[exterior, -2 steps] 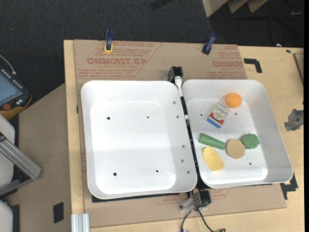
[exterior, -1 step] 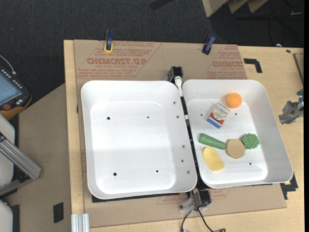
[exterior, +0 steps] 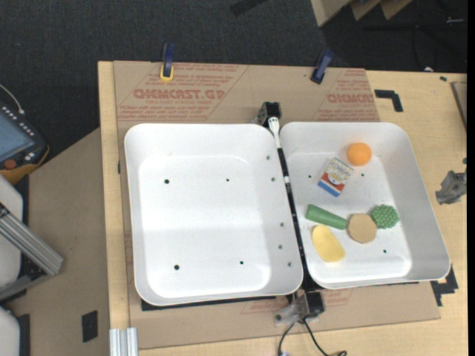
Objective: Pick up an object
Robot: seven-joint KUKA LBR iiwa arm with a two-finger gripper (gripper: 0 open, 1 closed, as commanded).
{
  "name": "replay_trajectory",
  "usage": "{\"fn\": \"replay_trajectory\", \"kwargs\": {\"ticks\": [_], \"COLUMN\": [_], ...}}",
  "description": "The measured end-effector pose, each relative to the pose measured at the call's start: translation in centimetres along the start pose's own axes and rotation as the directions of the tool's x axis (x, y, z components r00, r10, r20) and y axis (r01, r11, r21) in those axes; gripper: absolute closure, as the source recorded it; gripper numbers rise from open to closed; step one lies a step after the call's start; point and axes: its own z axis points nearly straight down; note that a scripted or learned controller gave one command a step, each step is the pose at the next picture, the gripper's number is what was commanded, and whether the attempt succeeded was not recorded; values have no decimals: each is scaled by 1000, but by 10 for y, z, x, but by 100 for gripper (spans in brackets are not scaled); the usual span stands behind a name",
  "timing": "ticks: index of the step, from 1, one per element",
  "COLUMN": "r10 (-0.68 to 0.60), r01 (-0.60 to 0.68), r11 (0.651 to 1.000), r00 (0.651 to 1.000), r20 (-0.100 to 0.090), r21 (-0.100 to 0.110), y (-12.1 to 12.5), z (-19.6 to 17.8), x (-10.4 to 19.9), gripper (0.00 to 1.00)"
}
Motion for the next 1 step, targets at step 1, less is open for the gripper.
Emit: {"fn": "replay_trajectory", "kwargs": {"ticks": [1], "r10": [-9], "r01": [9], "r11": [1000], "r00": [1000], "r20": [2], "r21": [-10], "y": [4], "z": [-51], "x": [64], "gripper": [100]}}
